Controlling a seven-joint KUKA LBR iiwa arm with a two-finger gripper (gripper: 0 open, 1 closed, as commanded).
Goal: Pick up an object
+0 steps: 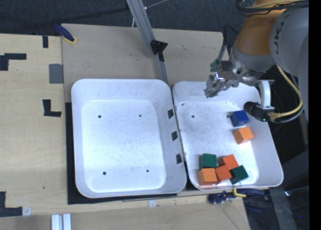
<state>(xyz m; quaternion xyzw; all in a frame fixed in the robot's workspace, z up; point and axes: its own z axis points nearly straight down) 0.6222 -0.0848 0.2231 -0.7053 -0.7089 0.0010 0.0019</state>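
Note:
The right white bin [265, 174] holds several small blocks. A blue block [239, 118] lies near its right wall, with an orange block [244, 135] just in front of it. At the near end sits a cluster: a green block [207, 161], an orange block [207, 175], another orange block [228, 163] and a dark green block [239, 173]. My gripper [212, 89] hangs over the bin's far edge, left of and beyond the blue block, with nothing visibly in it.
The left white bin [80, 124] stands beside the right one, with black clips [174, 135] along the shared wall. A slanted metal rail [142, 16] runs from the top of the view down to the bins' far junction.

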